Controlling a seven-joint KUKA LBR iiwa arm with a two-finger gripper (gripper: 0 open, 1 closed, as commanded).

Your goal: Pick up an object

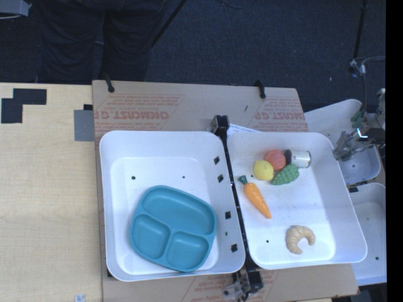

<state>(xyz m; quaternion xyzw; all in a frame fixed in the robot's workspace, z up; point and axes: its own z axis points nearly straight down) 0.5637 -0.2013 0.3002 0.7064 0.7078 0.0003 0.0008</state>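
The right bin (340,231) holds several toy foods. An orange carrot (258,200) lies near its middle. A yellow lemon (264,170), a red-pink round fruit (274,158) and a green bumpy piece (286,175) cluster at the back. Beside them a small silver can (300,159) lies on its side. A tan croissant (300,238) rests near the front. My gripper (348,145) hangs just outside the right bin's right rim, level with the cluster, and it is small and blurred.
The left bin (119,168) holds a blue divided plate (173,227) at its front. A black-clipped divider (230,194) joins the two bins. Brown cardboard (189,109) lies under them, with white fixtures (371,168) to the right.
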